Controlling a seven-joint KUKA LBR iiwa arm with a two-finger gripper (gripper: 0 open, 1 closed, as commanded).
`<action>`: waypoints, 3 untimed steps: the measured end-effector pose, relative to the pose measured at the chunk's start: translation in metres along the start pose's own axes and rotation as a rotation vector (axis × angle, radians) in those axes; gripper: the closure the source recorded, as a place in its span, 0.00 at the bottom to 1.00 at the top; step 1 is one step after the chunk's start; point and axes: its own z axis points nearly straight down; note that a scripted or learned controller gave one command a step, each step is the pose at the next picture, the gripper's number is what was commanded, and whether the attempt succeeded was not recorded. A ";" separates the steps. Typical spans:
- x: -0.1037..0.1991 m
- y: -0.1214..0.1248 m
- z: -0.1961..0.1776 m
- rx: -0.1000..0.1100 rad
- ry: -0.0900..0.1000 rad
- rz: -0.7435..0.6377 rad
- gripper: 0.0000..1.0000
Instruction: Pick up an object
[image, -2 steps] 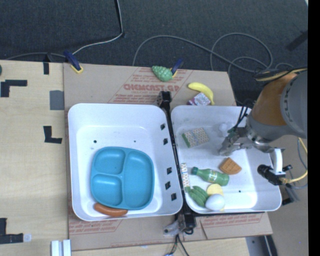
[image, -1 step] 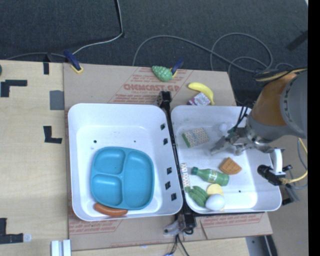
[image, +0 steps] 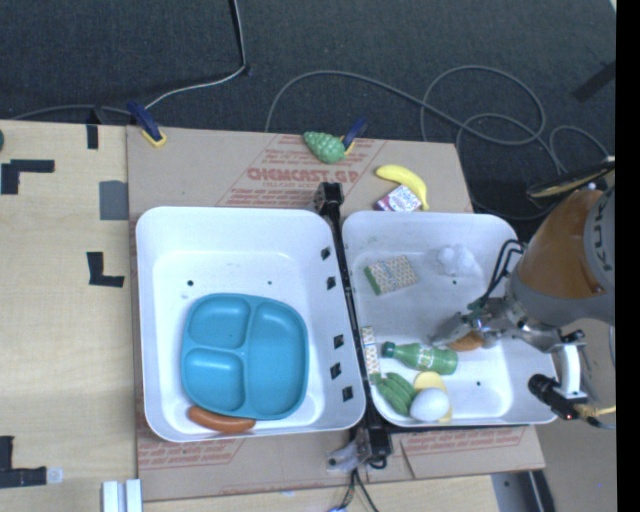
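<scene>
My gripper (image: 462, 328) hangs low in the right bin (image: 500, 232), at the end of the grey arm with its orange band (image: 565, 255). Just under its tip lies a small orange object (image: 467, 343), partly hidden by the gripper. To the left lies a green bottle (image: 420, 356) on its side. Below the bottle are a green vegetable (image: 395, 390), a yellow piece (image: 430, 379) and a white egg (image: 430, 404). A patterned card (image: 391, 273) and a clear plastic item (image: 457, 262) lie at the bin's far side.
The left bin (image: 200, 235) holds a blue divided plate (image: 243, 356) and a sausage (image: 220, 421) at its near edge. Behind the bins on the cardboard lie a green toy (image: 325, 146), a banana (image: 403, 181) and a small packet (image: 401, 202). Cables run across the dark floor.
</scene>
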 end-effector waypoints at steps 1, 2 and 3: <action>-0.001 0.001 -0.010 -0.003 -0.003 0.000 1.00; -0.001 0.001 -0.010 -0.002 -0.003 0.000 0.00; 0.034 0.071 0.000 -0.001 0.001 -0.002 0.00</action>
